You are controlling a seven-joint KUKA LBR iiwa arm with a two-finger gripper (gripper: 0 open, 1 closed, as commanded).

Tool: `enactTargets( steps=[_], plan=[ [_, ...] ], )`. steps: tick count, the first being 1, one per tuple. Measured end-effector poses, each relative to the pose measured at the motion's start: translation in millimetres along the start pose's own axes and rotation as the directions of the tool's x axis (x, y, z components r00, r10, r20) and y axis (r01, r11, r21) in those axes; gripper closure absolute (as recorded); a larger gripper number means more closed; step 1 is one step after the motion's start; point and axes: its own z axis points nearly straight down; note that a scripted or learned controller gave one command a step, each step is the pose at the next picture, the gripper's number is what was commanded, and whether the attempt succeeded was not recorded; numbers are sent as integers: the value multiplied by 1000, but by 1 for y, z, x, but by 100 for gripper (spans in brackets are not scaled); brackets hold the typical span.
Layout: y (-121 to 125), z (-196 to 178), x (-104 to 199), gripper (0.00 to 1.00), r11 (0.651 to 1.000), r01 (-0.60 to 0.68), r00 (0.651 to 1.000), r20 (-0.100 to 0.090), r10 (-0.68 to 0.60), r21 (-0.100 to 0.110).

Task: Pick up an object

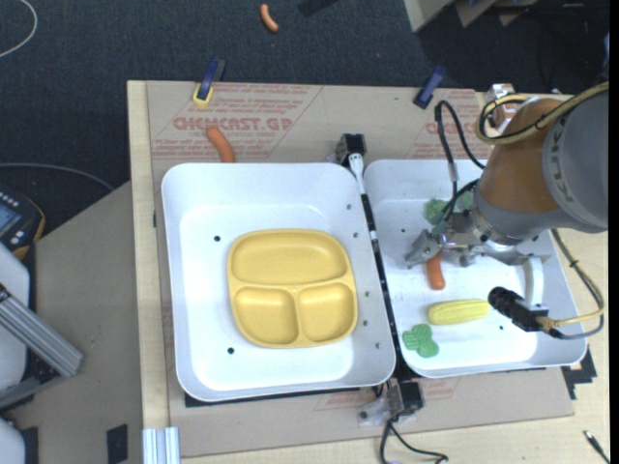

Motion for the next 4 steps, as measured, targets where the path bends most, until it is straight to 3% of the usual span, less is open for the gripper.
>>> enactTargets(
  steps=[1, 3, 4],
  plan=[
    [2, -14, -1, 100, 1000, -1, 1000, 2, 1, -8],
    [2, -139, -6, 100, 1000, 2, 1000, 4, -2, -15],
    [3, -137, -6, 100, 1000, 1, 1000, 3, -1, -10]
  ],
)
